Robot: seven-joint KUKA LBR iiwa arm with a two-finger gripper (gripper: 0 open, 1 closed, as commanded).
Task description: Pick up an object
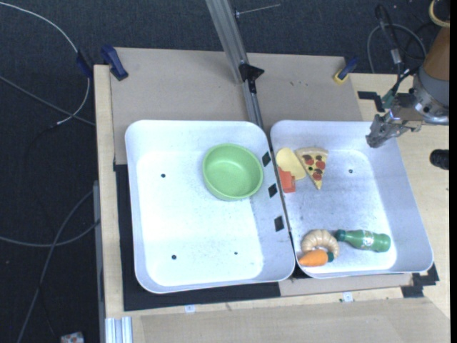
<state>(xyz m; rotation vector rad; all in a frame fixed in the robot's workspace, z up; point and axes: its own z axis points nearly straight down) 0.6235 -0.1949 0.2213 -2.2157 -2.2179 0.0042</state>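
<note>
My gripper [380, 136] hangs over the far right rim of the right bin [357, 199], with nothing visible between its fingers. In that bin a pizza slice [313, 164] lies at the far left beside a yellow and red piece [288, 168]. Near the front edge lie a green bottle [365, 240] on its side, a croissant [318, 240] and an orange carrot [313, 259]. A green bowl [232, 171] sits in the left bin [186, 241], toward its far right.
A slanted metal post [227, 27] rises from the back between the bins. Blue [114, 63] and yellow [347, 68] clamps hold the board's far corners. Cables trail over the dark floor at the left and upper right.
</note>
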